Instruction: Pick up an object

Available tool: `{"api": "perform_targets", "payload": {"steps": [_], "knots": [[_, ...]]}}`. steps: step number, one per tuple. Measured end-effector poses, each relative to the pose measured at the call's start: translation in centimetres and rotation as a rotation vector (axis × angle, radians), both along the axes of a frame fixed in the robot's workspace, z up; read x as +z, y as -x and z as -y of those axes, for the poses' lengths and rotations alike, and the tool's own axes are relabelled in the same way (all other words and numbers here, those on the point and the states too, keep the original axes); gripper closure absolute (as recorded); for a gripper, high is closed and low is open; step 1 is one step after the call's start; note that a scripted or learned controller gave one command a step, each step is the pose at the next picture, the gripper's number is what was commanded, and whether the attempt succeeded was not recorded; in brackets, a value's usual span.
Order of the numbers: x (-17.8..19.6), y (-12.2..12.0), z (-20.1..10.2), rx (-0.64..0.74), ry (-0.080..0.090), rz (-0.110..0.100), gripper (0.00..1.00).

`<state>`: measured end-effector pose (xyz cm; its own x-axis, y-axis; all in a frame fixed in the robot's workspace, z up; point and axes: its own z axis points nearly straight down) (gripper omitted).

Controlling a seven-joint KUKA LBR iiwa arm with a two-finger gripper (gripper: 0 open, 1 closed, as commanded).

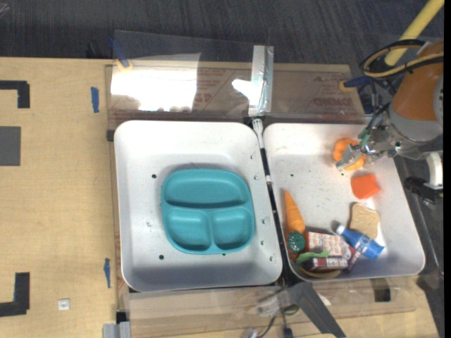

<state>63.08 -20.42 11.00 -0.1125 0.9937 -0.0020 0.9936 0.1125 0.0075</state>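
My gripper (361, 152) reaches in from the right over the far part of the right bin (310, 157). It sits right at a small orange object (343, 148) that lies against it on its left side. Nearer in the same bin lie a red-orange block (365, 186), a tan bread slice (364, 220), a blue bottle (361, 243), a carrot (294, 213), a red and white carton (326, 243) and a small green item (294, 243).
The left bin (134, 189) holds a teal divided plate (208, 211). A clear plastic panel (183, 83) stands behind the bins. The grey arm with its orange band (417, 97) occupies the right edge. Bare white floor shows in the right bin's far left part.
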Motion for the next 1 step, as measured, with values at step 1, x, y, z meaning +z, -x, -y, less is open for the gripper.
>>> {"api": "perform_targets", "payload": {"steps": [1], "knots": [[8.97, -0.41, -7.57, 0.096, 0.000, 0.003, 1.00]]}}
